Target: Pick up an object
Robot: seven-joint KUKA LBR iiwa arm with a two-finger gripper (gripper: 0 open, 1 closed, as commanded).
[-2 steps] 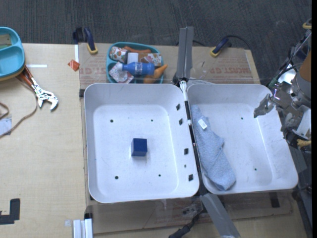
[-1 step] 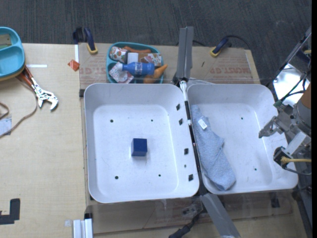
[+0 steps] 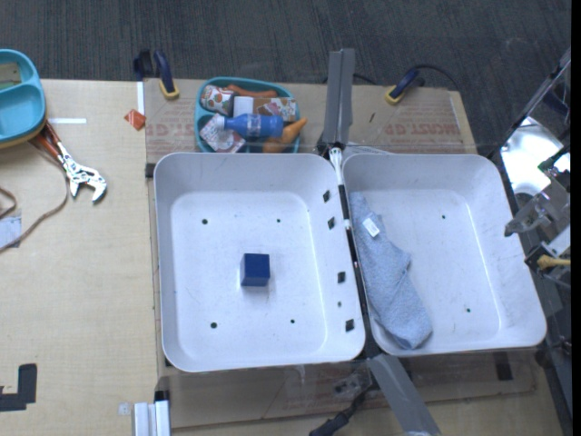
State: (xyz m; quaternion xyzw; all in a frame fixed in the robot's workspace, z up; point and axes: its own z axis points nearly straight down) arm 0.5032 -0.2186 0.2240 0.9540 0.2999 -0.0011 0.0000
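Blue cube (image 3: 256,270) sits flat near the centre of left bin (image 3: 172,243); grey cloth (image 3: 390,284) lies along right bin's (image 3: 481,243) left wall. Arm parked at right edge. Step: pre-approach. Next: travel over a bin, descend onto chosen object.

- The blue tray (image 3: 18,94) at the far left is running off the picture's left edge.
- The things piled in the teal bowl (image 3: 247,116) are looking too small to name.
- The robot parts (image 3: 547,221) at the right are getting cut off.
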